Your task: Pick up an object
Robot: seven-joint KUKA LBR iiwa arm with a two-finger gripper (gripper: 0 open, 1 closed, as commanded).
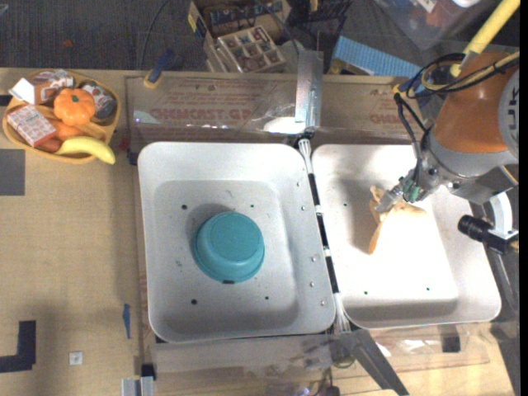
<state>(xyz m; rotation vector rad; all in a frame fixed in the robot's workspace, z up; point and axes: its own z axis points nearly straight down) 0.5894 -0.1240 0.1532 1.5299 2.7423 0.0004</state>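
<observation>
one tan wedge [388, 215] in the right bin [429, 295] looks light and stiff (jaws' state unclear), best pinched across its narrow middle.

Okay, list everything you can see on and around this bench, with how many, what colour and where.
Bins: two, white, side by side on the bench, left bin and right bin.
Bowl: one, teal, upside down in the middle of the left bin.
Tan object: one, pale tan and long, in the right bin, under the gripper.
Basket: one, holding an orange pumpkin, a yellow banana and small boxes, at the bench's far left corner.
Crates: a stack, brownish, on the floor behind the bins.
Blue panel: one, behind the right bin.
Arm: one, grey with an orange band, reaching in from the right.
Gripper: one, low over the tan object's upper end.
</observation>
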